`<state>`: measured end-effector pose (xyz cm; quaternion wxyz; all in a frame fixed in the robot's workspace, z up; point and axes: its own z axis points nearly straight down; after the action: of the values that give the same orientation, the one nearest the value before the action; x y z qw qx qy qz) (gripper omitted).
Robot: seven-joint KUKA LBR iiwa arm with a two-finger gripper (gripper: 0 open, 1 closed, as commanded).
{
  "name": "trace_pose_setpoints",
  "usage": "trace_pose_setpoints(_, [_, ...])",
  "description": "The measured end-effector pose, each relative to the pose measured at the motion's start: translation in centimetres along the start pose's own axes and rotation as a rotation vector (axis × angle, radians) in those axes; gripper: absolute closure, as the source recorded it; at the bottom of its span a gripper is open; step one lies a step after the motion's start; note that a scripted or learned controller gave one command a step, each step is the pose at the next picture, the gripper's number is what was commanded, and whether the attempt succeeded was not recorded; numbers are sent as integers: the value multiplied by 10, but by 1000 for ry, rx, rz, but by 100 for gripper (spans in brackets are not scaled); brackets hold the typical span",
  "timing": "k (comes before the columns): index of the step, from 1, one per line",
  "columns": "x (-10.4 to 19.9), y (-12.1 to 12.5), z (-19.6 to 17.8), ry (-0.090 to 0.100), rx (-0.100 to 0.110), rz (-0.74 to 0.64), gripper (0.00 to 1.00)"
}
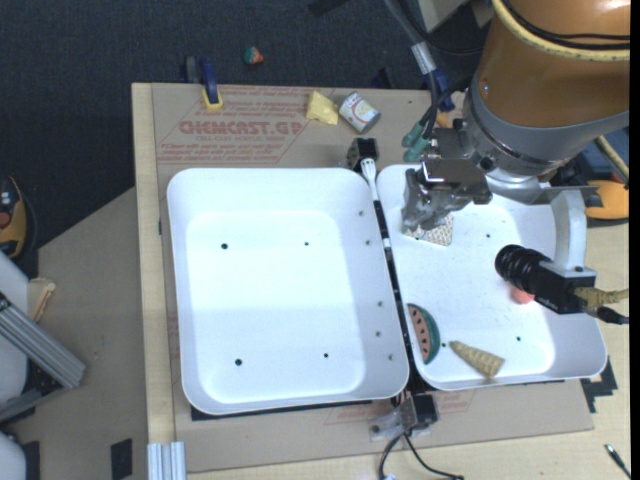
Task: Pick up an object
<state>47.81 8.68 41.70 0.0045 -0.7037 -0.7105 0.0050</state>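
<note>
Here, in the camera view, the grey arm (540,143) reaches in from the upper right, and its jaws hang over the upper left part of the right bin (470,288), close to the wall it shares with the left bin (270,298); whether the jaws are wide or narrow I cannot tell; just under them lies a pale patterned scrap (438,234); lower in the same bin a watermelon-slice toy (425,332) sits by the left wall, a tan cone (478,359) near it; a pink thing (522,294) peeks out mid-bin; on the tabletop (250,128) above the bins lie a yellow piece (322,109) and a small box (359,113).
</note>
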Motion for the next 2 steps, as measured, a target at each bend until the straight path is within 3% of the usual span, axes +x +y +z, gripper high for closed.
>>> trace_pose_setpoints(1, [6, 0, -125, 4, -29, 7, 100])
trace_pose_setpoints(2, [88, 30, -30, -1, -5, 2, 100])
